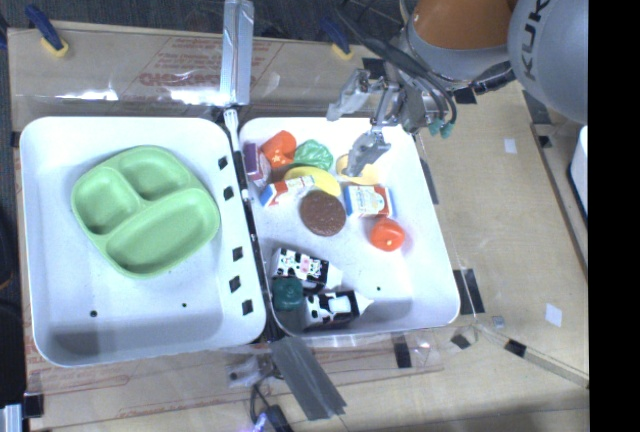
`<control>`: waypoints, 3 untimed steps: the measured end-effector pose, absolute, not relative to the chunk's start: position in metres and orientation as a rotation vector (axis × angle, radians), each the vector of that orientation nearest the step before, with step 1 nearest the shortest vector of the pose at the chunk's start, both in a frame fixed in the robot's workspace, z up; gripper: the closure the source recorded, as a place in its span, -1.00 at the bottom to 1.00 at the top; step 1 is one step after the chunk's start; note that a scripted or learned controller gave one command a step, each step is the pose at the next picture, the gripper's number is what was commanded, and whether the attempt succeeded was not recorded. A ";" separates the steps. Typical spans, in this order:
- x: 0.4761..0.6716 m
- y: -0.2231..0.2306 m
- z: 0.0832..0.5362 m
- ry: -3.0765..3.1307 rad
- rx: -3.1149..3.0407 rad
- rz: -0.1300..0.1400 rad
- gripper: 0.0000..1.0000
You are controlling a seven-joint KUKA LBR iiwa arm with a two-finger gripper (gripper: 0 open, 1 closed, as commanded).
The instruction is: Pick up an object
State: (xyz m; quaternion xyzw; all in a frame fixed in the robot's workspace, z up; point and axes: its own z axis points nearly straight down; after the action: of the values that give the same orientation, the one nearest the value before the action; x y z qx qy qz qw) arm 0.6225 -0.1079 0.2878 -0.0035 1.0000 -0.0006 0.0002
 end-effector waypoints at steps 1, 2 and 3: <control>0.555 -0.111 0.185 3.145 -0.155 0.003 -1.00; 0.609 -0.106 0.128 3.094 -0.138 -0.010 -1.00; 0.628 -0.111 0.093 3.136 0.122 0.000 -1.00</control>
State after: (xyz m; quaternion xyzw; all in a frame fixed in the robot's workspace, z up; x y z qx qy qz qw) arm 0.6276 -0.1106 0.0933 0.0389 0.9992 0.0000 0.0015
